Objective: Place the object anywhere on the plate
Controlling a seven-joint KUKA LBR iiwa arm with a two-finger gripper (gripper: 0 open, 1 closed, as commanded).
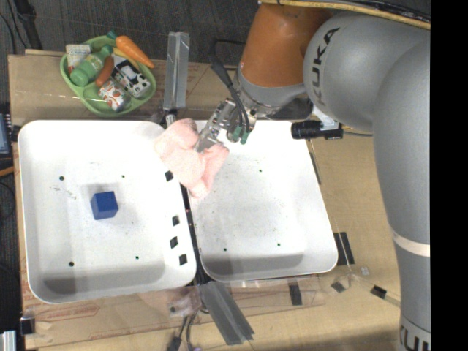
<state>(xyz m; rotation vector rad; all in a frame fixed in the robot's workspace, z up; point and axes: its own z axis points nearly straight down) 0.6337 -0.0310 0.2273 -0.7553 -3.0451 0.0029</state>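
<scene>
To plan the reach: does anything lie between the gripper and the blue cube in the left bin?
Yes. A pink soft thing lies over the right rim of the left bin, at the gripper, on the way to the blue cube.

Soft pink cloth; smooth matt white plastic bins.

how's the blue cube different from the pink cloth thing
The blue cube is small, hard-edged and sits flat inside the left bin; the pink cloth is bigger, soft and crumpled, draped across the divide between the bins. The cube stands alone, while the cloth lies right at the claw. Both rest on white bins.
</scene>
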